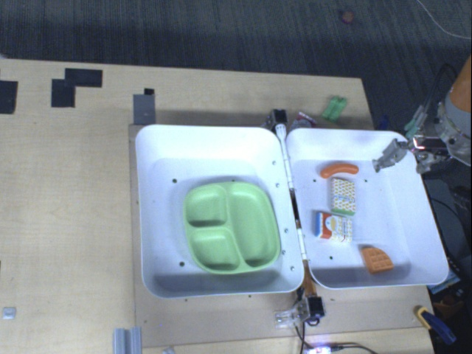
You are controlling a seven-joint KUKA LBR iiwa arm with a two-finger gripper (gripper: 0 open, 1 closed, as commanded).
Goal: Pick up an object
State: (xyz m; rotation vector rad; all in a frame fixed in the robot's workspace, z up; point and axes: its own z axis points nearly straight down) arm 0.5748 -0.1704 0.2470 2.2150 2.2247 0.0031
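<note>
Divided plate (232,226) in left bin (158,153), right bin (420,220) at its 3 o'clock holding sausage (339,170), carton (343,195) at sausage's 6, box (334,226), waffle (377,259) at 5

No legible text, even on the printed carton (335,227).

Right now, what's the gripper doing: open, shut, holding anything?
Gripper: above the right bin's far right corner, nothing between its fingers; open or shut cannot be told from this view.

Bright and even from above; soft shadows inside the white bins (221,142); a bit blurry all over.
</note>
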